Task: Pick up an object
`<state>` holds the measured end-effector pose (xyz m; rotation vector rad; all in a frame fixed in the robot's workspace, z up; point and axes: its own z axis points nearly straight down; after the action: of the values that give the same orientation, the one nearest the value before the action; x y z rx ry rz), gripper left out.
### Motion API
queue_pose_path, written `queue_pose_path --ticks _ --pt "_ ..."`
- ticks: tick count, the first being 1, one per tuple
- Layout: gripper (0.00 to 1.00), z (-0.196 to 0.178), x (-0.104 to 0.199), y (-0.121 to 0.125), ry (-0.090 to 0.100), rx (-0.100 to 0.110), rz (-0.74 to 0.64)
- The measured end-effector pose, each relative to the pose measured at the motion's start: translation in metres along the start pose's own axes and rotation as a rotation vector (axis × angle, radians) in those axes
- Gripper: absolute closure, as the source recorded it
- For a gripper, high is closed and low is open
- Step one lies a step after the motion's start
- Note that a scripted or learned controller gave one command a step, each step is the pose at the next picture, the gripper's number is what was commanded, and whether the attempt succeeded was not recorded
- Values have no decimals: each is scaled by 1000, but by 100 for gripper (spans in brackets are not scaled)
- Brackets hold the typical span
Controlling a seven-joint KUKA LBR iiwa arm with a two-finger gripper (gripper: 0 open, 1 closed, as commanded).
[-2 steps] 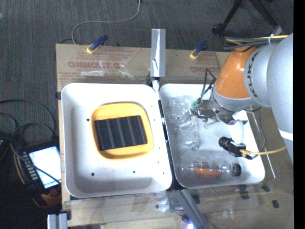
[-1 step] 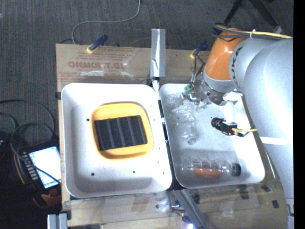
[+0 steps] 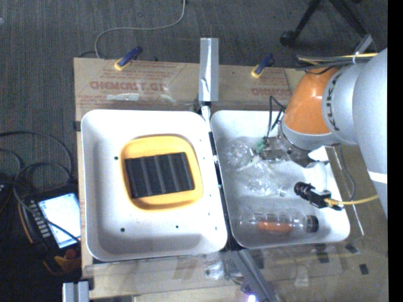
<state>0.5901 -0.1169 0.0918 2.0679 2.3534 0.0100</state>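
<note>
Two shallow white bins sit side by side on the table (image 3: 88, 74), whose brown top shows along the upper edge of the frame with red lettering on it. The left bin (image 3: 101, 168) holds a yellow tray-like object with a dark ribbed insert (image 3: 160, 172), lying flat near the bin's centre. The right bin (image 3: 340, 228) holds clear plastic items: a crumpled transparent piece (image 3: 240, 151) near its upper left, more crinkled clear plastic (image 3: 261, 182) in the middle, and a clear bottle with orange contents (image 3: 277, 223) lying on its side along the lower wall.

The grey arm (image 3: 368, 106) with its orange band (image 3: 305, 115) reaches in from the right of the frame and hangs over the upper part of the right bin. The claw (image 3: 269, 150) is low over the bin, just right of the crumpled transparent piece and above the crinkled plastic. Whether the claw is spread or closed cannot be told from this view, as the wrist body covers it, and nothing can be seen gripped in it. A black fitting with a yellow cable (image 3: 312, 194) sits just below the wrist, over the bin's right side.

Two blue-and-yellow clamps (image 3: 128, 57) grip the table's upper edge, and a grey upright post (image 3: 208, 74) stands between the bins at the top. A device with a lit screen (image 3: 56, 216) lies on the floor at the lower left.
</note>
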Motion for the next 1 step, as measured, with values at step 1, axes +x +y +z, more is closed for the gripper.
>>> queue_pose_path --ticks 1 --pt "100 -16 -2 5 -3 -16 2"
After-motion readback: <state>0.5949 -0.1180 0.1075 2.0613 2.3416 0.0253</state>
